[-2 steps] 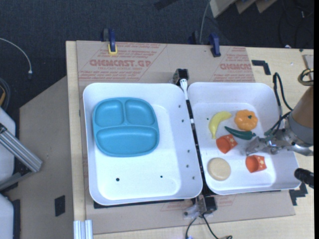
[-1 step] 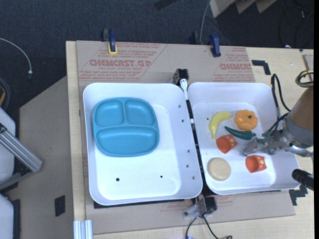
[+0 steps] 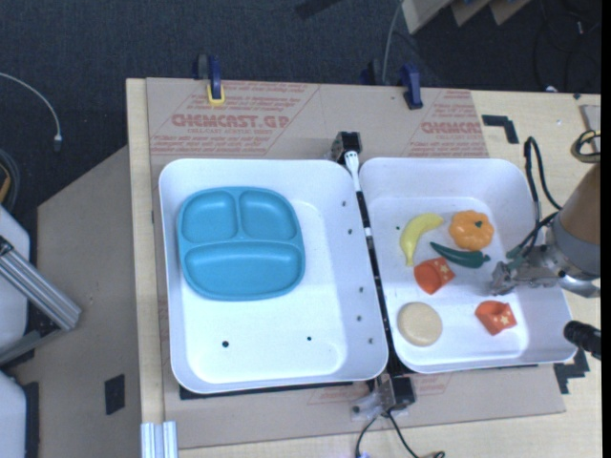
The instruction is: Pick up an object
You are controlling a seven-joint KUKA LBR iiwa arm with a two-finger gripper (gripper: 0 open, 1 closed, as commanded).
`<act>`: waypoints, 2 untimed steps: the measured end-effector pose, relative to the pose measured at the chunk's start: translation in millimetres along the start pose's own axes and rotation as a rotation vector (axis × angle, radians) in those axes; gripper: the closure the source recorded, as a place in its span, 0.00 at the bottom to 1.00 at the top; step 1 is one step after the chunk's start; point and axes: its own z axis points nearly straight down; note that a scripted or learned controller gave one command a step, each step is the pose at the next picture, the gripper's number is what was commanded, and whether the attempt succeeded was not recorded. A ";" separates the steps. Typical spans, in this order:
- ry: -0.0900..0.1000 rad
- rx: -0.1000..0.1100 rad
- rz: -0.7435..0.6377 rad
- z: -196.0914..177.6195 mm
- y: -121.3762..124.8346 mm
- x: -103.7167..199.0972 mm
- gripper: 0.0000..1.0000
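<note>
Across the desk's right white bin (image 3: 382,256), the gripper (image 3: 511,277), grip state unclear, hovers at twelve o'clock of a red plastic chunk (image 3: 495,317), needing descent.

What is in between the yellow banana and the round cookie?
In the camera view, a red pepper piece lies between the banana and the round cookie.

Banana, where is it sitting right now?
In the camera view the banana lies in the right bin, upper left part, just left of the orange pumpkin and above the red piece.
</note>
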 end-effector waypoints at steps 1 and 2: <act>-0.005 -0.006 0.001 -60.2 -4.9 -5.7 1.00; -0.005 -0.007 0.000 -105.5 -7.3 -1.3 1.00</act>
